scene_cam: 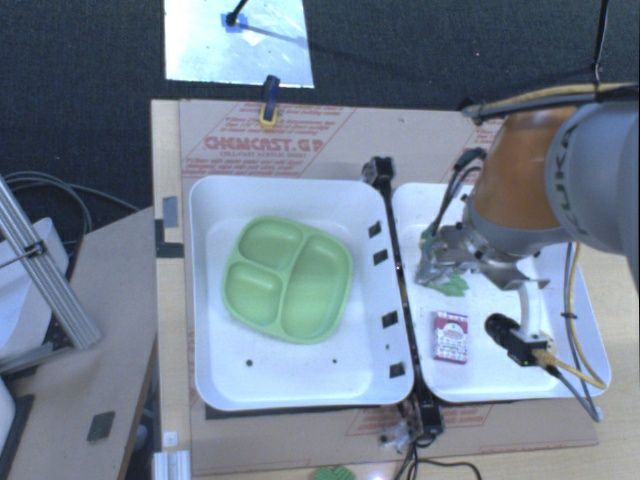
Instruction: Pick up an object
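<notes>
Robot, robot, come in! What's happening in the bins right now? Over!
Gripper low in right bin, over small green object. Red card box lies apart, nearer front. Green divided plate in left bin. Nothing in the way.

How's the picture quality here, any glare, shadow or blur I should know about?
Camera view: even, soft light; the white bins look bright but hold detail, the green tray casts only a faint shadow, the metal sheet up top glares, and the gripper area is slightly soft.
</notes>
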Controlling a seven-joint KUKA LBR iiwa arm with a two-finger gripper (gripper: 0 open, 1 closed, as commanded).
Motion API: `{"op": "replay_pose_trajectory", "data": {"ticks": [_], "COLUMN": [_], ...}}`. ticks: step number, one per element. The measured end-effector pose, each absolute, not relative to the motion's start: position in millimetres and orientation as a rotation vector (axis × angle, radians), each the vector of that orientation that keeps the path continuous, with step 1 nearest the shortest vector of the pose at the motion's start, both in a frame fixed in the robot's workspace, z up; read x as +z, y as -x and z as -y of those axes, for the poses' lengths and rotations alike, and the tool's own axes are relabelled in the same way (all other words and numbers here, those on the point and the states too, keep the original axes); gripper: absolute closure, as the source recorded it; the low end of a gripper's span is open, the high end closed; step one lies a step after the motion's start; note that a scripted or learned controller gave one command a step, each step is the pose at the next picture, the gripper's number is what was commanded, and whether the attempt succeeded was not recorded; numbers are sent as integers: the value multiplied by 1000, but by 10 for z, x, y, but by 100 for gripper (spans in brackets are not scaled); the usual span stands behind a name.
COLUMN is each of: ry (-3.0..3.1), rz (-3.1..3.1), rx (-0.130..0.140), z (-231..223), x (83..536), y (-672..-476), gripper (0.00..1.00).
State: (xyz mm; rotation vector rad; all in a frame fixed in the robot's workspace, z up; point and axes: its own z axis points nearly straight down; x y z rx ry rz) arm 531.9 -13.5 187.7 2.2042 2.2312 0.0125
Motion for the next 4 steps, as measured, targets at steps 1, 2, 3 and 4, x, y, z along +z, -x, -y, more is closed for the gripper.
{"op": "replay_pose_trajectory", "data": {"ticks": [1,2,3,4], "ry": [-2218,-2226,-2224,-2218], "rz": [-2224,-2218,-2223,-2221], "rx": [2,-2,-5,3], "z": [186,647,853,842], "x": [1843,1841,965,1119], "y": [-5288,-4906,-5058,-5078], "gripper": [0,0,0,100]}}
